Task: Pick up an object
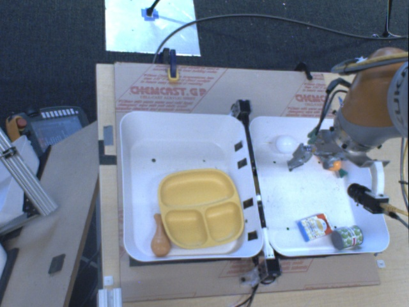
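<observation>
I am logging two white bins: the left bin (137,171) is carrying one yellow tray (200,207) and one wooden spoon (160,237), the right bin (287,210) one white egg (284,144), one carton (314,226), one can (347,237), with my gripper (299,157) hovering beside the egg, jaws unreadable.

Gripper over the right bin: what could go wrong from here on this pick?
1. The gripper hangs beside the white ball, not over it; closing here may just roll it away.
2. The ball is white on the white right bin, so it may be hard to locate.
3. The can and carton lie touching; grabbing one may shove the other.
</observation>
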`<action>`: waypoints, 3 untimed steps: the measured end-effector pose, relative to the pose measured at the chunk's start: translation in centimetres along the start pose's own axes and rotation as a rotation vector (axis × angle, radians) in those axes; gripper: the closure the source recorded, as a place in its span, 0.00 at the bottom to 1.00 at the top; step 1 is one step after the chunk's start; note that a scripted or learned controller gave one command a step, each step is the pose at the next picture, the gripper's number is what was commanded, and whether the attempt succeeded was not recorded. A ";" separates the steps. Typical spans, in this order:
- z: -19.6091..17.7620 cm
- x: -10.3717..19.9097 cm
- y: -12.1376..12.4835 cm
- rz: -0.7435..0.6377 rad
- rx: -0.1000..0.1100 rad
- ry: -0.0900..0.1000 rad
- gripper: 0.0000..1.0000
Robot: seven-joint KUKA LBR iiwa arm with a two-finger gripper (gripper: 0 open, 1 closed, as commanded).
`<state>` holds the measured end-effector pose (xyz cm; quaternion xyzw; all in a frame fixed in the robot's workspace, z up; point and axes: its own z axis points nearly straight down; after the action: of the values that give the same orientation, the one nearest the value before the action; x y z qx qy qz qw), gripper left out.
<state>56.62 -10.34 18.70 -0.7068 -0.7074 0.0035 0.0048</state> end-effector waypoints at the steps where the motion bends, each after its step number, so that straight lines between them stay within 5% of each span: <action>1: -0.6 0.0 0.3 -0.002 -0.013 -0.002 0.00; 3: 8.1 0.2 -0.1 -0.001 -0.009 -0.001 0.00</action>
<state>56.45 -10.15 10.60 -0.7066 -0.7076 0.0006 0.0013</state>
